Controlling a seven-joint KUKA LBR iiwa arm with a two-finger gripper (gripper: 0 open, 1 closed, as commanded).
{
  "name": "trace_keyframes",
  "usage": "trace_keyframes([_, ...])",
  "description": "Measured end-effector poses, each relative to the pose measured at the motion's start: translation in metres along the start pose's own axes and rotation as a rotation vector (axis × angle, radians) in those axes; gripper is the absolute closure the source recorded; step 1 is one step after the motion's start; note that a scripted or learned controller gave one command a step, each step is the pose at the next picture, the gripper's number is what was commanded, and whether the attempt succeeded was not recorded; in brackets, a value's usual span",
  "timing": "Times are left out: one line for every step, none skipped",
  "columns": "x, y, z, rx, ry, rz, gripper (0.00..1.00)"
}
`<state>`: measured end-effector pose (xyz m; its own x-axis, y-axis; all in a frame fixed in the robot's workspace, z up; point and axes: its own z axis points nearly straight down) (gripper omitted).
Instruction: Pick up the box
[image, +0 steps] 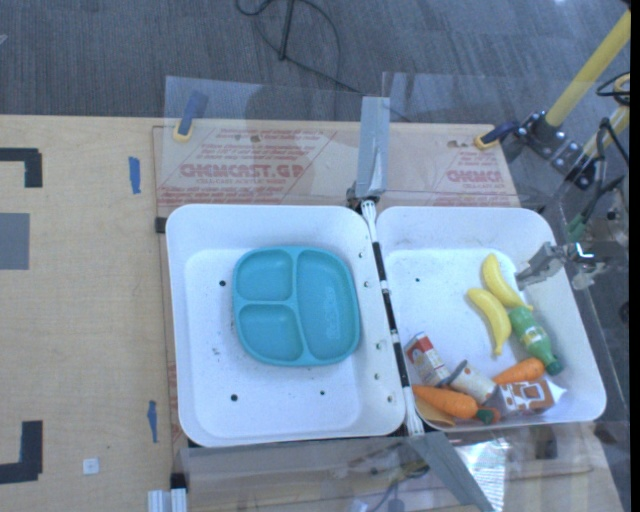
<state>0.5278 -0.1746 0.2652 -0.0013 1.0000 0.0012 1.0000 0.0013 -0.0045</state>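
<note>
On the bench, two white bins sit side by side.
Left bin (190, 300) holds a teal divided plate (297, 304). Right bin (420, 235) holds two bananas (492, 300), a green bottle (533, 338), carrots (447, 401) and the box (427, 359) near its front-left corner. Over the far right rim hangs the gripper (545, 264); I cannot tell how far it is open, and it is well apart from the box.

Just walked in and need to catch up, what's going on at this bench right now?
A robot arm is set to pick up a box. Its pincer sits at the right bin's far right edge, near two bananas, with nothing between its fingers. The small red and white box lies untouched at that bin's near left, among carrots, a green bottle and other toys. The left bin holds a teal divided plate.
</note>
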Motion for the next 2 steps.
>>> trace_keyframes([-0.027, -0.018, 0.069, -0.002, 0.0, -0.12, 0.0])
trace_keyframes([-0.02, 0.008, 0.178, -0.011, -0.003, 0.01, 0.0])
